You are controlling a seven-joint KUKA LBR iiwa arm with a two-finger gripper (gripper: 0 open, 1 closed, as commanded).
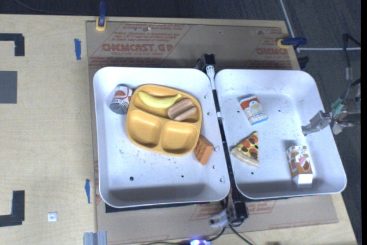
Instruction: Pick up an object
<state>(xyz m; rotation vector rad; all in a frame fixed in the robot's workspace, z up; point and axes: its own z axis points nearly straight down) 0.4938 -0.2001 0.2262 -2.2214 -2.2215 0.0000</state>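
Approach step, nothing grasped. Gripper (317, 121) sat at the right bin's (275, 78) right rim; couldn't tell its opening, nothing seen in it. Nearest pick: juice carton (300, 163) just below it, pizza slice (248, 148) further left. Next: move over carton, descend, close.

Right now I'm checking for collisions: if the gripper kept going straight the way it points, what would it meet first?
The gripper points left over the right bin. The pizza slice looks like the first thing in that line, though height is unclear.
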